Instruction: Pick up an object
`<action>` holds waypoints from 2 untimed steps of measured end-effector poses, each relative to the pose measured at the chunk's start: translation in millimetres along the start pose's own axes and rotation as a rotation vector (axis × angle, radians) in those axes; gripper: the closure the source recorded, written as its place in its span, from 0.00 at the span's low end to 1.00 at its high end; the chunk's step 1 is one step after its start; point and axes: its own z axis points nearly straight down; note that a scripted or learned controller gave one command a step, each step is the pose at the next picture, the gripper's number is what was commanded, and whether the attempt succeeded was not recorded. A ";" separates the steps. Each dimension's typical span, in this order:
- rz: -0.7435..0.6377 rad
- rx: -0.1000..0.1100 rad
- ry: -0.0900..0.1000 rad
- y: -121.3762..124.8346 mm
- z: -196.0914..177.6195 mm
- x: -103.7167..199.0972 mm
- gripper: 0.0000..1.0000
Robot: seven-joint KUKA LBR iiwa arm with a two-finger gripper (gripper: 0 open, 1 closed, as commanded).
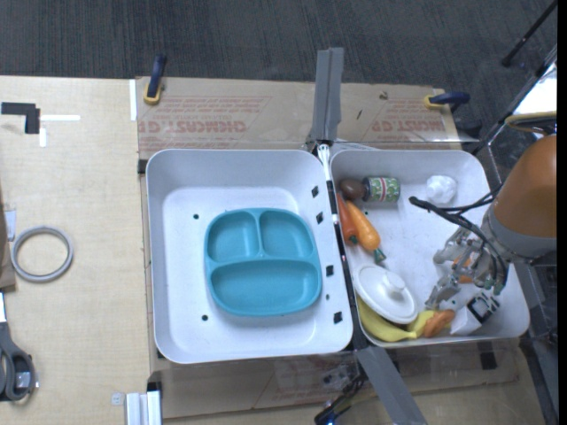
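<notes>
The tool is seen low in the right bin; whether it is open or closed cannot be told. Just below the tool, a small orange piece is seen touching a banana at the near wall. Left of the tool, a white lidded dish is seen resting on the banana. Farther up and to the left, a carrot is laid, with a dark bottle beyond it. A crumpled white object is seen above the tool. Well to the left, a blue divided plate is held in the left bin.
</notes>
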 end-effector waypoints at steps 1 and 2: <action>-0.003 0.001 0.001 0.7 -6.3 -1.1 1.00; 0.069 0.000 -0.002 22.2 -0.1 -22.2 1.00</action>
